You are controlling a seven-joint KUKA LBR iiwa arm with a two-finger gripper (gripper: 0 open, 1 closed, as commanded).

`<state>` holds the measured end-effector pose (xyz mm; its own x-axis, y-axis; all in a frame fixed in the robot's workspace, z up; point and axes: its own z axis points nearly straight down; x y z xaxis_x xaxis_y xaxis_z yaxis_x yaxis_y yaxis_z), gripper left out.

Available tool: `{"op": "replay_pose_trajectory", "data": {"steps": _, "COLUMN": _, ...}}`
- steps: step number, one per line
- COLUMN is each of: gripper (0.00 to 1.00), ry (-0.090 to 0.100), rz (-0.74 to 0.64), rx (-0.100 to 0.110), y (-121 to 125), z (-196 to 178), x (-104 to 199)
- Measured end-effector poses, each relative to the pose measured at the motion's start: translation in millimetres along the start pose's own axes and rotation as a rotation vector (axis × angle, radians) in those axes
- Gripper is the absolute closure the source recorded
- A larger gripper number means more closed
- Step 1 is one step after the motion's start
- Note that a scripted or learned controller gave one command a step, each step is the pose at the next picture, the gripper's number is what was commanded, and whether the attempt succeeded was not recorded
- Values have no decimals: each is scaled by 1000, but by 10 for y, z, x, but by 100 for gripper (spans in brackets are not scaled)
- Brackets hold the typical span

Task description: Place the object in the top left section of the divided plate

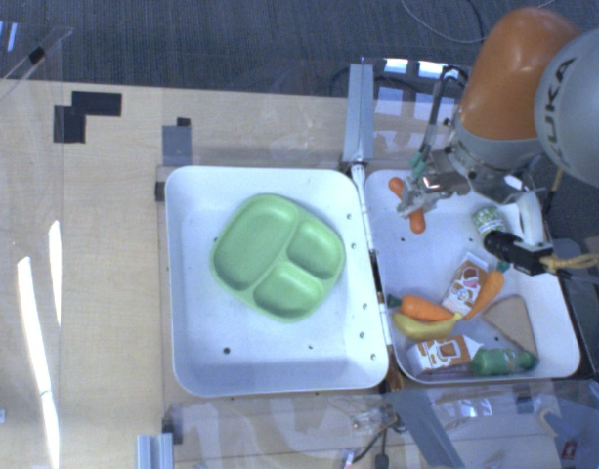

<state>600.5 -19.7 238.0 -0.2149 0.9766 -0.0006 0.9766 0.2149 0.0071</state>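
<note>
While the arm (534, 76) reaches in from the upper right of the frame, its gripper (417, 201) hangs over the upper left corner of the right bin (563, 360). A small orange carrot-like piece (416, 221) sits directly under the fingertips; it appears to be pinched between them, though the metal hides the contact, so a firm hold is not confirmed. A second orange bit (396, 186) lies just beside it. The green divided plate (278, 255) rests in the middle of the left bin (196, 360), all sections bare, the top left section (252, 234) ready to receive. Other toy foods crowd the right bin's lower half, well apart from the gripper, which explains the approach at this uncluttered corner
</note>
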Motion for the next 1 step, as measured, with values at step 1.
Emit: {"op": "replay_pose_trajectory", "data": {"steps": 1, "gripper": 100, "ry": 1, "rz": -93, "rx": 2, "y": 157, "z": 528, "x": 718}}
